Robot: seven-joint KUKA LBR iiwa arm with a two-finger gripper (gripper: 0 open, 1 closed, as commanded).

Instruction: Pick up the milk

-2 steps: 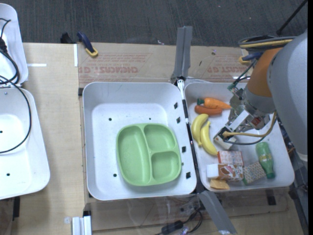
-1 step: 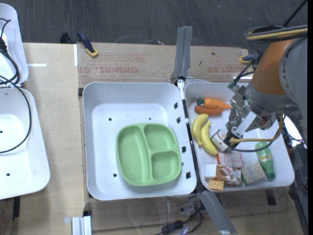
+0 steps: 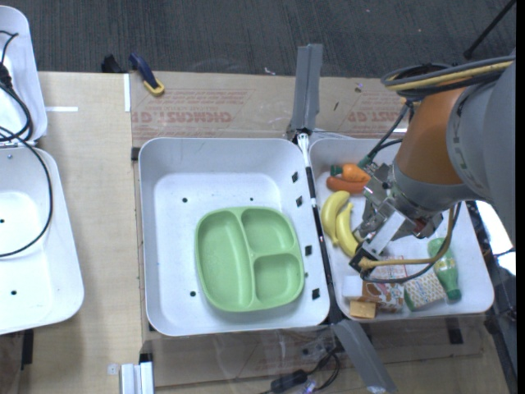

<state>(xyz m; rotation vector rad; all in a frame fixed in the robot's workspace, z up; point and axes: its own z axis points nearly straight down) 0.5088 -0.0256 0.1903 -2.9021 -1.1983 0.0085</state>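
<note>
The gripper (image 3: 375,220) hangs low over the middle of the right bin (image 3: 480,290), just right of the bananas. Below it, toward the bin's front, lies a pale carton with reddish print, which I take for the milk (image 3: 387,277). The wrist hardware and a yellow cable cover its top part. I see nothing held in the gripper.
Two yellow bananas (image 3: 335,216) and an orange carrot (image 3: 351,176) lie at the right bin's left side. A green bottle (image 3: 445,276), a patterned packet (image 3: 424,290) and a brown cracker (image 3: 362,308) sit near its front. The left bin (image 3: 164,220) holds a green divided plate (image 3: 250,257).
</note>
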